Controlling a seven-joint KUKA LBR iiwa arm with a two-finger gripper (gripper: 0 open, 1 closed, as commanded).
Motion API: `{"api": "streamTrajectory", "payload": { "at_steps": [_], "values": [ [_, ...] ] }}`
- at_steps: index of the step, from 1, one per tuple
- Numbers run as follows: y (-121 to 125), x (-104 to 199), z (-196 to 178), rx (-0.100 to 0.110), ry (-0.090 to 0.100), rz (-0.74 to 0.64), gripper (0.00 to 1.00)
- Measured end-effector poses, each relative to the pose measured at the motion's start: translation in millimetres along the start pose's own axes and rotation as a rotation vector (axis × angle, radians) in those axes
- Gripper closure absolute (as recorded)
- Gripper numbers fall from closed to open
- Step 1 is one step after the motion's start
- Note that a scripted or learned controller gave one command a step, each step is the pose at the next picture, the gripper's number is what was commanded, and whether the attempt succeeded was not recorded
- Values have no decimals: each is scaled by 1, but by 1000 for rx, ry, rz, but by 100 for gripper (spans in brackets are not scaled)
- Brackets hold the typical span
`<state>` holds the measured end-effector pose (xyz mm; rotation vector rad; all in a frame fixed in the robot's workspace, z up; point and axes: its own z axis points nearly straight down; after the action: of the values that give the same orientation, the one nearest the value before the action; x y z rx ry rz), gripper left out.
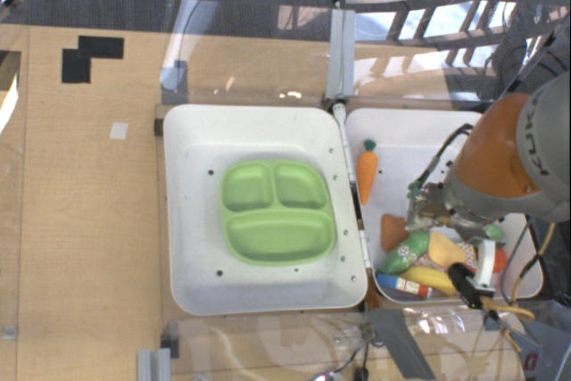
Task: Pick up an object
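Left bin [192,219] held a green divided plate [277,211], three compartments, lying flat near the middle of the bin floor. Nothing else rested on the plate.

Right bin [401,138] held the clutter. A toy carrot [367,171], orange with a green top, lay alone near the bin's left wall, top pointing away from the camera, well apart from the rest. The other objects were heaped in the near part of the bin: an orange-brown piece [392,230] at the left of the heap, a green item with a printed pattern [406,252] just beside it, a yellow banana-shaped toy [437,279] toward the near wall, and a blue and red item [400,284] against the near wall. They touched or overlapped one another; exact kinds were hard to make out.

The arm [513,156] came in from the right, orange band over the right bin. The gripper [434,211] sat low over the heap, right above the green item and the yellow toy. Its working end was hidden by the wrist and the clutter, so open or closed could not be told, and no object could be seen clamped in it

A dark cable [443,154] looped along the wrist
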<state>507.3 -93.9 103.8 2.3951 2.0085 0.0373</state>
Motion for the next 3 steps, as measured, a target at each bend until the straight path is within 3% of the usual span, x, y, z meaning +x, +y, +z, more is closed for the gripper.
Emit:
{"api": "streamTrajectory", "payload": {
  "at_steps": [1,2,3],
  "values": [
    [31,-13,-33,23,-10,165,100],
    [31,-13,-33,23,-10,165,0],
    [-14,-2,11,3,-7,146,0]
  ]
}}
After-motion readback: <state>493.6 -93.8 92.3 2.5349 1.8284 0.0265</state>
